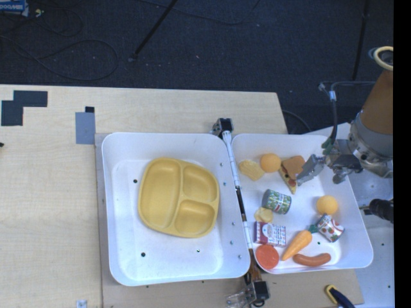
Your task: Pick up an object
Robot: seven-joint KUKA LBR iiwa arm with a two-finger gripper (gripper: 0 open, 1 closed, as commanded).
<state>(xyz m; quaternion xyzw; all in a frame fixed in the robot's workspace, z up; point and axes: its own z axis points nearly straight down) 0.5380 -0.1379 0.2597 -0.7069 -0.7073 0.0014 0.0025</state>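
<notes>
My fingers (311, 169) hang over the right bin (359, 252), by a brown wedge (293, 167); I cannot tell how far apart they stand. Near them lie a green can (277, 201) on its side, two round orange balls (327, 205), and a tapered carrot (297, 244) pointing lower left. A smooth yellow divided plate (178, 196) fills the left bin (122, 262).

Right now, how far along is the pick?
Done: gripper is low over the right bin, beside the brown wedge. In hand: nothing visibly held. Left: grasping and lifting an object; the orange ball and green can lie untouched.
</notes>
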